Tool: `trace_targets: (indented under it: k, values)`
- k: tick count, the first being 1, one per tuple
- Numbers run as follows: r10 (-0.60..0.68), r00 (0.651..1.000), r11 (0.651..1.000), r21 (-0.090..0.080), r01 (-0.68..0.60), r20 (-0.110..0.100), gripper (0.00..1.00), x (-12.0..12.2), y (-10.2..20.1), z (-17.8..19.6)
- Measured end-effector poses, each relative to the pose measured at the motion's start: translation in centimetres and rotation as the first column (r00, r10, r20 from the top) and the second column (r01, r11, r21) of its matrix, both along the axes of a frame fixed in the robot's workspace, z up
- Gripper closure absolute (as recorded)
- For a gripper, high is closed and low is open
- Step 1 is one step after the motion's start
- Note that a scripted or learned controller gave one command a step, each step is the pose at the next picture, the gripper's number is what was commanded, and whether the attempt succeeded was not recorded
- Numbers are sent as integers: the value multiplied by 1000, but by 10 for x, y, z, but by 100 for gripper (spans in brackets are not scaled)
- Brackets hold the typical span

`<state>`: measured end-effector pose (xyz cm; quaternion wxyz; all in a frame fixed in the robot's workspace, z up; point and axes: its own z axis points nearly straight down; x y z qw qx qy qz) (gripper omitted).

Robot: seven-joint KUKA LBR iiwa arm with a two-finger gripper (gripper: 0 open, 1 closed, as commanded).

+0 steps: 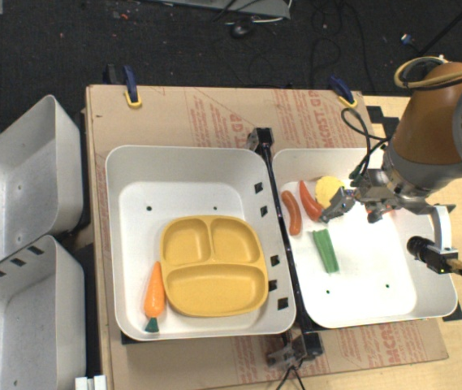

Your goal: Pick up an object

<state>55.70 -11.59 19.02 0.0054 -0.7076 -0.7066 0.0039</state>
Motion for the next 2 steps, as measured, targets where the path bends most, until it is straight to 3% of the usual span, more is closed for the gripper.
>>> trace_targets:
  k: [1, 2]
  values:
    - [2, 1000, 1000, -2, -2, 12, 0, 3, 0, 6]
    - [2, 1000, 1000, -2, -2, 9, 0, 10, 4, -41]
